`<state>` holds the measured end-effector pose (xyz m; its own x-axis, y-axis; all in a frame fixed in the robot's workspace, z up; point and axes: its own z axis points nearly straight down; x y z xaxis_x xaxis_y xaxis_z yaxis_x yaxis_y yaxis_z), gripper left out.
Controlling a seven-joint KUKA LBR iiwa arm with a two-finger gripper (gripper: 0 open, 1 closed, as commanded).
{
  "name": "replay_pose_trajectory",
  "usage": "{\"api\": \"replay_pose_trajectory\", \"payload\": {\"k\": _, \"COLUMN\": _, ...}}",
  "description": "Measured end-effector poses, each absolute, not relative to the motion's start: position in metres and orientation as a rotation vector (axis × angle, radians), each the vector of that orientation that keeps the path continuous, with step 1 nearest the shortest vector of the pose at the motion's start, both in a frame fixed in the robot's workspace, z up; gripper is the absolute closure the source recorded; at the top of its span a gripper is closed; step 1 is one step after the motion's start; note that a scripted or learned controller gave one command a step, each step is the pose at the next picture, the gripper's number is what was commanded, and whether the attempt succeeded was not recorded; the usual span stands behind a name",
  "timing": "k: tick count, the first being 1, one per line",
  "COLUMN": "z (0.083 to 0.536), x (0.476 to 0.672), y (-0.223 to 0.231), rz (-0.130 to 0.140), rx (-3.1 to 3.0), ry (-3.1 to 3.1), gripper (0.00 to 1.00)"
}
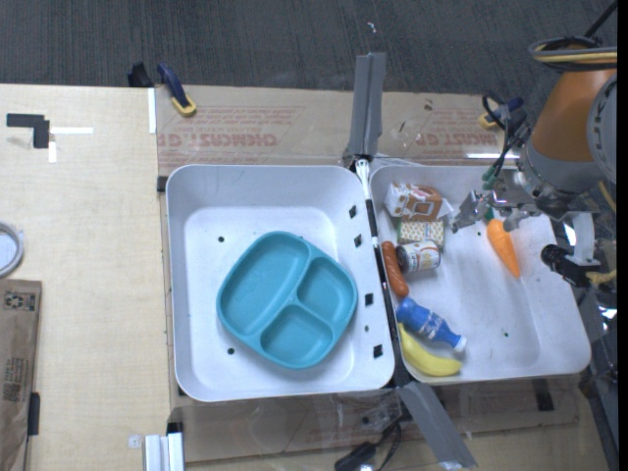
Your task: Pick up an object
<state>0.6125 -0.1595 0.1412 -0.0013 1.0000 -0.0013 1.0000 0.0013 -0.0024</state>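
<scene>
The hand (488,211) hovered at the right bin's (549,356) far edge — whether open or closed, I could not tell. A carrot (503,247) lay just beside it, nothing visibly gripped — the blue plate (287,299) sat in the left bin (196,263).

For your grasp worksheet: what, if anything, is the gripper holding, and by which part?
It cannot be told. The gripper sits right at the carrot's upper end in the right bin, but a grasp isn't visible.

Glossy blue plastic tray (287,300); smooth white plastic bins (186,292); matt pale wood bench (83,263).
</scene>
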Motion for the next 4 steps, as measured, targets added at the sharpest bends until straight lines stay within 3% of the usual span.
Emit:
{"api": "replay_pose_trajectory", "payload": {"k": 1, "z": 0.225, "x": 0.579, "y": -0.155, "rz": 0.005, "rx": -2.309, "ry": -2.129, "gripper": 0.00}}
{"api": "replay_pose_trajectory", "payload": {"k": 2, "z": 0.098, "x": 0.551, "y": -0.167, "rz": 0.006, "rx": -2.336, "ry": -2.094, "gripper": 0.00}}
{"api": "replay_pose_trajectory", "payload": {"k": 3, "z": 0.106, "x": 0.550, "y": -0.168, "rz": 0.009, "rx": -2.337, "ry": -2.091, "gripper": 1.00}}
{"api": "replay_pose_trajectory", "payload": {"k": 4, "z": 0.105, "x": 0.550, "y": -0.168, "rz": 0.009, "rx": -2.337, "ry": -2.090, "gripper": 0.00}}
